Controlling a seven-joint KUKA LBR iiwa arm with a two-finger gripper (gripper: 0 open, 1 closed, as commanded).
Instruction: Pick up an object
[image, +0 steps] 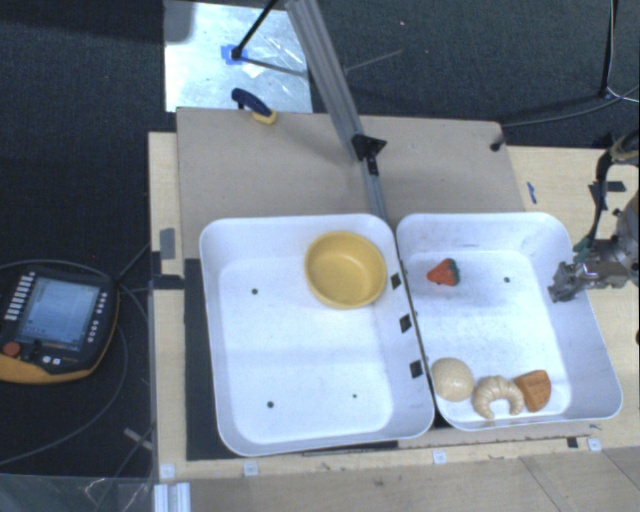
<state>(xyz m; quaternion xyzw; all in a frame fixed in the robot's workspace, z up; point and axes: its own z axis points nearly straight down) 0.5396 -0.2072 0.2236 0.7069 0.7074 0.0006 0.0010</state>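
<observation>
Fixed overhead camera, slanted down, both bins

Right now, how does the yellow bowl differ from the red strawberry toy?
The round yellow plastic bowl sits in the left white bin; the small red strawberry toy with a green top lies in the right white bin. The bowl is far larger, and it is hollow and open upward, while the strawberry is a solid lump. Both lie near their bins' far edge.

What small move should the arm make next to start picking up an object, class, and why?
Probably swing the hand inward over the right white bin, toward the small red strawberry-shaped toy. The hand sits at that bin's right rim, holding nothing visible, and the strawberry lies apart from other objects.
</observation>
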